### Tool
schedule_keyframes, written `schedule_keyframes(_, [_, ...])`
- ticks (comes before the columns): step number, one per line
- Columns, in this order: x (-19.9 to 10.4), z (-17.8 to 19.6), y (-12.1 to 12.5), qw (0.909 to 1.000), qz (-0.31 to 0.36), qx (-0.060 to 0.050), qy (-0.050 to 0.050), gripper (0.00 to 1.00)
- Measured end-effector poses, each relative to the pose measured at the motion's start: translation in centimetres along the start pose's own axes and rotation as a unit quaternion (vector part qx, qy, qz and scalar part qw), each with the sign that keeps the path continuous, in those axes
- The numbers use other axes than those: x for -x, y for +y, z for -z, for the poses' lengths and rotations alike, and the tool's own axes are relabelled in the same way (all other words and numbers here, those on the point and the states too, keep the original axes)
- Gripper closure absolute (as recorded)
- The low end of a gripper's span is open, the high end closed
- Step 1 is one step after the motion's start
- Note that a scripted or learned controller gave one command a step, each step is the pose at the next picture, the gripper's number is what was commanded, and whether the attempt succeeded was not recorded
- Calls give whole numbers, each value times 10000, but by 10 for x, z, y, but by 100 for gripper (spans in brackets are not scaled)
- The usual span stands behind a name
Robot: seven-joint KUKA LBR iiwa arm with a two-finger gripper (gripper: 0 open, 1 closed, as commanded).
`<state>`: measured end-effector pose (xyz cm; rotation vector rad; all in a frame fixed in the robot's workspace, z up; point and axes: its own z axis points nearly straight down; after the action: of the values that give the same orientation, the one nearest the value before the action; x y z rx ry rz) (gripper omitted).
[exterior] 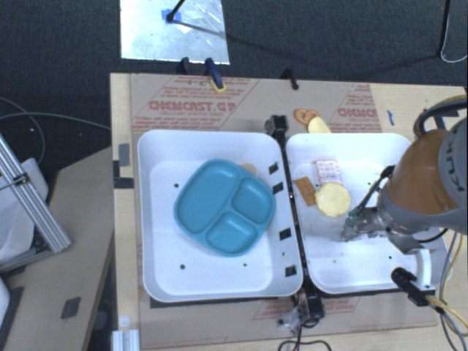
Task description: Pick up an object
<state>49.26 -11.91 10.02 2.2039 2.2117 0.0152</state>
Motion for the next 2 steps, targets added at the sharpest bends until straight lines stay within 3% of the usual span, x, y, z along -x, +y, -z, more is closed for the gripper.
schedule_keyframes(1, [-120, 89, 18, 10000, 49, -51, 45, 100])
schedule_keyframes(2, [-164, 121, -3, 10000, 17, -87, 40, 100])
